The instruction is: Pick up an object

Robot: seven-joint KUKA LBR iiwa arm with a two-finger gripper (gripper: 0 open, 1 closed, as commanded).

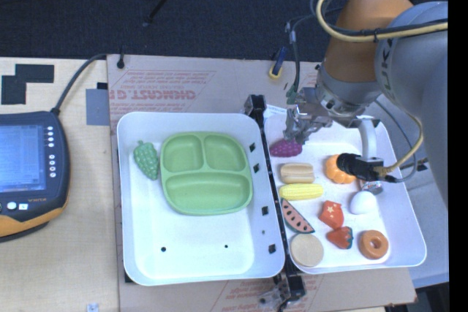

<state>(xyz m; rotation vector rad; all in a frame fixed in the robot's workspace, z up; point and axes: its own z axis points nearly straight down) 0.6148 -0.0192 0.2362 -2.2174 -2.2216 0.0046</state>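
Camera view is showing you the arm (380, 33) reaching in from the right over the right bin (411, 230), while the left bin (139, 245) is carrying a green divided plate (206, 173) and green grapes (146, 158). Your gripper (298, 129) is hanging directly above the purple grapes (286, 148) at that bin's upper left corner; I cannot tell how its jaws are set. You are looking at the approach step, I judge, so a straight descent comes next. Room is tight: the divider (267, 179) is sitting just left, the bread roll (296, 172) just below, with the corn (300, 191) beyond it.
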